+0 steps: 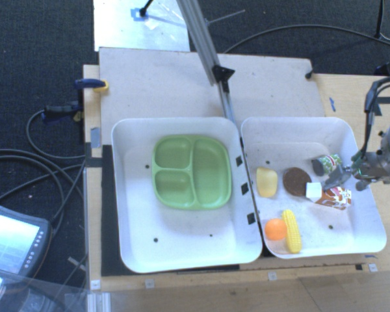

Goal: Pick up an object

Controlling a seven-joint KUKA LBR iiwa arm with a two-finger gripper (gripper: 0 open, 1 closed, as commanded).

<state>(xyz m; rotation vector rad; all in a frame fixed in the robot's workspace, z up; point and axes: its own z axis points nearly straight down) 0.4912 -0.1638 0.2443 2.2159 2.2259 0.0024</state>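
The right bin (351,134) holds several objects. A yellow block (267,182) and a brown disc (297,181) lie side by side near its middle. A small green and dark can (327,164) lies tipped toward the right. Below it are a white cube (313,190) and a red and orange packet (335,200). An orange ball (275,229) and a yellow corn cob (292,231) rest at the front. My gripper (337,179) reaches in from the right, low over the bin, between the can and the packet and just right of the white cube.
The left bin (133,233) holds a green divided plate (192,172). A grey pole (201,31) slants down from the top to the ridge between the bins. Cables and a teach pendant (13,239) lie on the floor at the left.
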